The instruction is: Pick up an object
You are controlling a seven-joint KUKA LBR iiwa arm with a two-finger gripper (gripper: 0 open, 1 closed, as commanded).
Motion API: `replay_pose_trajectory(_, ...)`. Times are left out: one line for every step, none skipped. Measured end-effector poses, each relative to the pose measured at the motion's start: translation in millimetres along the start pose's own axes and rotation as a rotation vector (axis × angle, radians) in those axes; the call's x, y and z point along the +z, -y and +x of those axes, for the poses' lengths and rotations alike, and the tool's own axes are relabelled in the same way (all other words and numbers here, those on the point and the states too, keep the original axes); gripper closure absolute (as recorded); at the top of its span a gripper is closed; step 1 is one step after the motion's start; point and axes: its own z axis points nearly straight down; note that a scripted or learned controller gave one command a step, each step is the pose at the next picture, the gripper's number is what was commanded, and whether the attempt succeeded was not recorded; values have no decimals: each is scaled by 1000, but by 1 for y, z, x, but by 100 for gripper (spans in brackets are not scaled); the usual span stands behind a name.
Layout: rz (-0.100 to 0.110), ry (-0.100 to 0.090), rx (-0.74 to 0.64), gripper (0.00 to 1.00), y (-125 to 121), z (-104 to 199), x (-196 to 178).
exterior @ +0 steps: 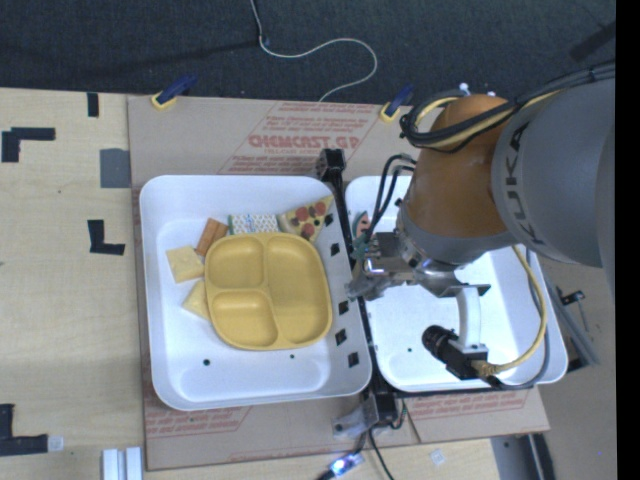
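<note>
The grey-and-orange arm's gripper (385,268) hung over the right white bin (520,368), grip state impossible to tell, while the yellow divided plastic plate (268,290) sat in the left white bin (165,268), so a straight descent would probably've grabbed nothing.

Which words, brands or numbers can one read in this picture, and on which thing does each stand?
"CHEMCAST GP", red print on the cardboard sheet under the bins; the smaller red lines below it are too blurred to read.
"KU", part of a vertical brand name on the grey arm; the remainder is cut off.
Packets beside the yellow tray: print too small to read.
</note>
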Motion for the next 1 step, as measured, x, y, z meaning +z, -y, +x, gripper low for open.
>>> replay_pose_trajectory(1, 2, 2, 100, -7, 3, 14)
